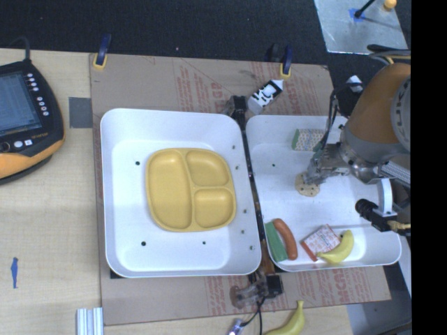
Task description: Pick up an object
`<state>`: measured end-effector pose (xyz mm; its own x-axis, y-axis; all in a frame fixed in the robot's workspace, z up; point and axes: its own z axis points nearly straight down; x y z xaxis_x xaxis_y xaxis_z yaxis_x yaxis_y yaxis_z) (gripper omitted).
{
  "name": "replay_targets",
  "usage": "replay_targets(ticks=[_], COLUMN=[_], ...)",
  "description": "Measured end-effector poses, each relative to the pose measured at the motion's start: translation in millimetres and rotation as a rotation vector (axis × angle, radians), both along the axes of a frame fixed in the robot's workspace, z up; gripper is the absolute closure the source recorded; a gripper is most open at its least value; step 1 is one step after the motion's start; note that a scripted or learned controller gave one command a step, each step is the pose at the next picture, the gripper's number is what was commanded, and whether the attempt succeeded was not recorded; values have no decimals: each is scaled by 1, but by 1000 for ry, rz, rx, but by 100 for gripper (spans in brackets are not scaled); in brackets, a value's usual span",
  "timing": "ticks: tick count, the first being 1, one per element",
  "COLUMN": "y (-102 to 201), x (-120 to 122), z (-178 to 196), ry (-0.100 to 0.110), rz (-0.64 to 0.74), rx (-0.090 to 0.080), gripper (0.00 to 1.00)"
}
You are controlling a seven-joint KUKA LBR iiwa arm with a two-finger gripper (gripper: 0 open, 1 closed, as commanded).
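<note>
In the camera view my gripper (312,175) reaches down into the right bin (279,152), its tips right above a small round tan cookie (306,185). A green speckled packet (305,139) lies behind the gripper near the bin's far wall. Along the near wall lie a red hot dog (286,238) beside a green piece (273,241), a red and white packet (320,240) and a yellow banana (338,248). The left bin (119,208) holds a yellow divided plate (190,188).
A teach pendant (24,121) rests on the bench at the far left. A black and white object (265,94) lies behind the bins, and a second banana (290,321) lies in front of them. Clamps and brackets sit between the bins.
</note>
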<state>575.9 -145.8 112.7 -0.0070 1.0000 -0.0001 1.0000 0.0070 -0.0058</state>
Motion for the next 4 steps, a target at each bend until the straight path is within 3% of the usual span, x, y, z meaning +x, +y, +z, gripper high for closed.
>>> replay_targets(ticks=[1, 2, 3, 4], y=[0, 15, -13, 24], x=[0, 18, 80, 47], z=[0, -15, -21, 23], ry=[0, -4, -3, -3], rz=[0, 0, -3, -1], rx=[0, -2, 0, 1], gripper=[0, 0, 0, 0])
